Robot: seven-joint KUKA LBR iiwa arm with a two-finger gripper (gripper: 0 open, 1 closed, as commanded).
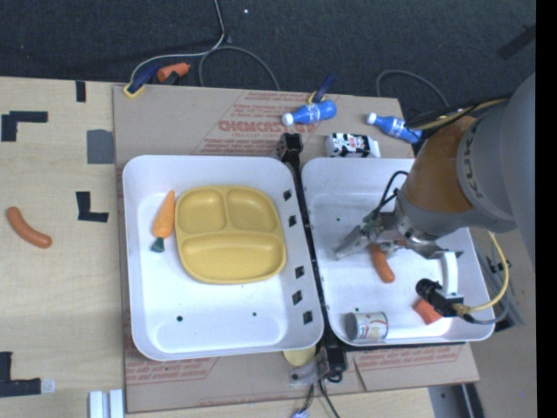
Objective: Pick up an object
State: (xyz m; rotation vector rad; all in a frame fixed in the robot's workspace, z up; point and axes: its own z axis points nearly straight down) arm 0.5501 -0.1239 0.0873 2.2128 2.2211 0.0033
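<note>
Grey and orange, the arm (pixel 474 172) fills the right side and hides much of the right bin (pixel 326 190) beneath it. On the left bin (pixel 139 233) lie a yellow divided plate (pixel 231 233) and, touching its left edge, a toy carrot (pixel 164 216). In the right bin, an orange sausage-shaped toy (pixel 382 266) lies tilted near the middle, a small can (pixel 369 326) rests on its side by the front wall, and a small orange piece (pixel 427 311) lies near the arm's cabling. The hand (pixel 361 238) reaches left over the right bin, its grey fingers (pixel 348 246) low, just beside the sausage's upper end; whether they touch it, and how far they are parted, cannot be told. Nothing is seen between them.
</note>
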